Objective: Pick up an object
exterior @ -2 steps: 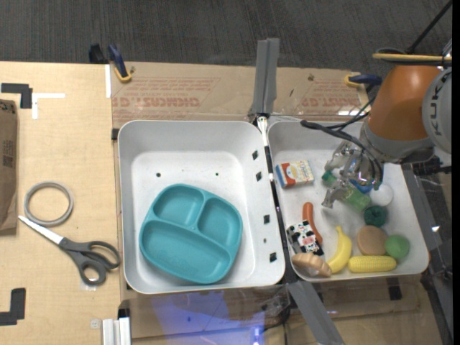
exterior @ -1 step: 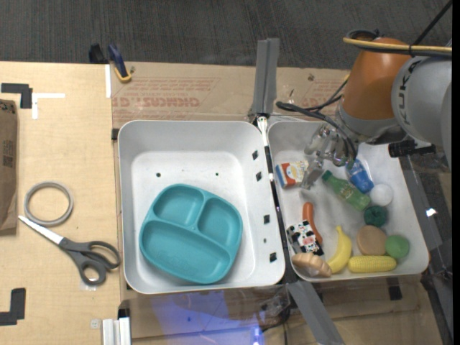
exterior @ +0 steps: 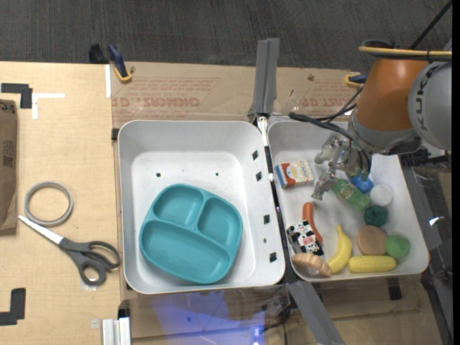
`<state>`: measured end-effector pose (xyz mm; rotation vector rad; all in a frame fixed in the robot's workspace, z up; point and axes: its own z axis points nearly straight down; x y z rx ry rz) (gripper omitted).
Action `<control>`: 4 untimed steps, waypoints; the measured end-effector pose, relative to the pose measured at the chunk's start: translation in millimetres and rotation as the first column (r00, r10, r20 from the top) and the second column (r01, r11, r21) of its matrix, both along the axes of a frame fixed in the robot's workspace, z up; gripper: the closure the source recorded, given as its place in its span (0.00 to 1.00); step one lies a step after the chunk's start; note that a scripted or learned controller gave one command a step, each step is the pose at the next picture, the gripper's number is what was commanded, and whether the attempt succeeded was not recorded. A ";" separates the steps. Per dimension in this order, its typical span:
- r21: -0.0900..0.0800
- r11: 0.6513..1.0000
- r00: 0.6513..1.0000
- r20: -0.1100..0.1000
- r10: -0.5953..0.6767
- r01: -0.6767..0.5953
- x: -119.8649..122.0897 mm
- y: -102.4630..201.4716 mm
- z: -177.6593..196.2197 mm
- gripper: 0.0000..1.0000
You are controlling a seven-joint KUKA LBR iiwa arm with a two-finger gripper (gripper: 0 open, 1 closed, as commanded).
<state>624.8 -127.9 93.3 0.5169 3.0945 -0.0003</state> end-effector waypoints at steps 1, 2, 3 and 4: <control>-0.001 1.000 1.000 -0.001 0.027 -0.027 -71.0 -71.6 -0.4 0.00; -0.003 0.998 0.998 0.004 -0.060 0.060 -83.2 6.5 0.9 0.00; 0.001 0.985 0.985 0.000 -0.174 0.174 -6.1 22.2 -0.5 0.00; 0.000 0.984 0.984 -0.001 -0.177 0.177 -79.1 7.1 -0.7 0.00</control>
